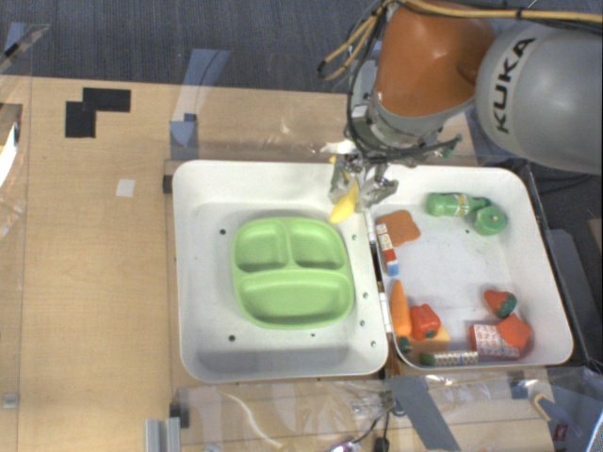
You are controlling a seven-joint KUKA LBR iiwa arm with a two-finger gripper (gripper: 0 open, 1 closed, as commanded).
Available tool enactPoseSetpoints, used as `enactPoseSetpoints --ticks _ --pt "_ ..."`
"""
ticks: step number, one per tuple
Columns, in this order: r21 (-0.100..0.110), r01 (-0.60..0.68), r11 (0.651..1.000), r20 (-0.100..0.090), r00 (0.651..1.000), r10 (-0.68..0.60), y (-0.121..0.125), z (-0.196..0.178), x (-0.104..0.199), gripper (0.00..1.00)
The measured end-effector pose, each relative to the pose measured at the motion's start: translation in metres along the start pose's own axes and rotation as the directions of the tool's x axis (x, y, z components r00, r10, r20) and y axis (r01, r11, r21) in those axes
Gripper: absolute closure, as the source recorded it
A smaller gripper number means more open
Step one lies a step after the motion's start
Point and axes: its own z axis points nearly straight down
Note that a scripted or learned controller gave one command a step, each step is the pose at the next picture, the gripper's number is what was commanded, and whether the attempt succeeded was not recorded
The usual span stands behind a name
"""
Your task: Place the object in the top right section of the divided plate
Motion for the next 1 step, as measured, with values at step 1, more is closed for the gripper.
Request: enactPoseSetpoints --ticks 1 --pt "-0.004 0.29 0.957 -0.002 0.957 -0.29 0.0531 0.001 0.0403 1.0"
